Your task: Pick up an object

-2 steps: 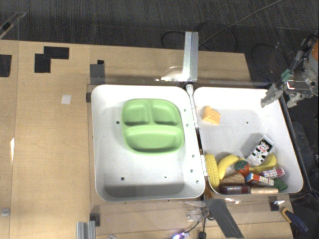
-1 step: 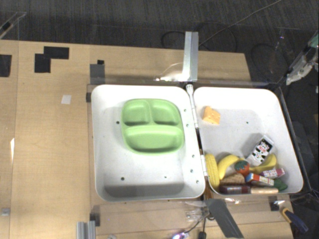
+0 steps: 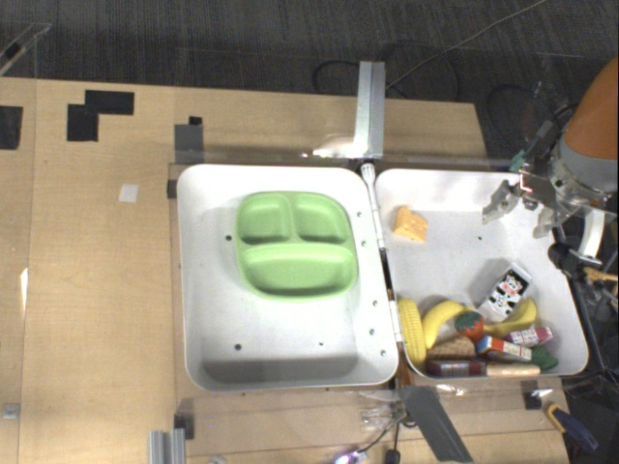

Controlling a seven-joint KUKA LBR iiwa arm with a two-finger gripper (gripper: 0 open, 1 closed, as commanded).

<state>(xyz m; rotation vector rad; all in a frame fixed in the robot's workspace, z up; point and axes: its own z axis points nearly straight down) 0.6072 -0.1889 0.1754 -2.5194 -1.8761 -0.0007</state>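
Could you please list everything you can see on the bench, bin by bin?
Bins: two, white, side by side on the bench.
Divided plate: one, green, three compartments, middle of the left bin.
Cheese wedge: one, yellow-orange, alone in the upper part of the right bin.
Black-and-white box: one, right bin, just above the pile.
Bananas: two, yellow, in the pile at the right bin's near edge.
Corn cob: one, yellow, left end of that pile.
Other small items: several, red, green and brown, too jumbled to name.
Arm: one, grey with orange band, at the right bin's far right.
Gripper: one, over the right bin's upper right, nothing visibly held.
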